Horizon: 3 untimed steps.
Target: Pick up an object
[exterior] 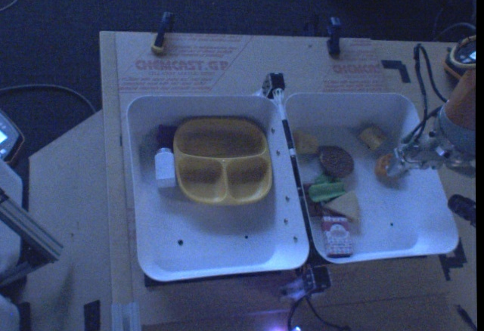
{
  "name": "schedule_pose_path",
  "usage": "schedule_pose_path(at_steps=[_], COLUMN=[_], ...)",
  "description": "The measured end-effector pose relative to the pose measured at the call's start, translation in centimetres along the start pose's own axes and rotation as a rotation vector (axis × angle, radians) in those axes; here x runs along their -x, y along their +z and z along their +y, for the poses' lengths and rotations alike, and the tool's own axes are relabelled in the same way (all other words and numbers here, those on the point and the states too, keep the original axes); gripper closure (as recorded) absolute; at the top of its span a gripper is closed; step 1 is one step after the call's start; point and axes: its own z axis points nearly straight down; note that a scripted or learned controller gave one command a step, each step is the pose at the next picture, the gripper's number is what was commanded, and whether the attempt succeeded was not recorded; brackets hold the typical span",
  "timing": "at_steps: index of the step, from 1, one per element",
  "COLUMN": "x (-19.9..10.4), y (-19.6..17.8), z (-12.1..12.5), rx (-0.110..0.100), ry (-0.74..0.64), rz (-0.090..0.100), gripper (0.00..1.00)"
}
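1. Camera view shows you the left bin (144,193) first, so take the yellow divided tray (222,160) in it as your landmark. The tray is stiff plastic, broad and shallow; its raised rim is the only place a two-finger end effector could bite, and it would likely tip in the hold.

2. Just left of the tray, touching or nearly so, stands a small white bottle (165,167). It looks light and rigid, probably slick-sided; take it across the body, not the cap.

3. Right of the tray, past the wall between the bins, the right bin (423,224) holds a cluster: a dark round disc (336,161), a green piece (327,190) below it, a pale wedge (345,205), and a red-and-white packet (337,236) nearest the front edge. All seem light; the flat ones give little to pinch.

4. Farther right of the tray, a small tan piece (370,136) lies toward the back wall.

5. Farthest right of the tray, the end effector (396,165) sits low in the right bin at a small orange object (385,168), the likely target. It looks rounded and light, so it may roll; pinch across its middle. The dim light keeps you from telling whether it is gripped.
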Motion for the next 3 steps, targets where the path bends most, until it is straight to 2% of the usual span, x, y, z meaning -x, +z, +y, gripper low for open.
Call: schedule_pose_path(at_steps=[2, 3], x=[0.1, -5.1], y=[-7.7, -8.6], z=[0.1, 2.2], rx=[0.001, -0.001], ry=[-0.003, -0.007], rz=[0.000, 0.002], gripper=[1.00, 1.00])
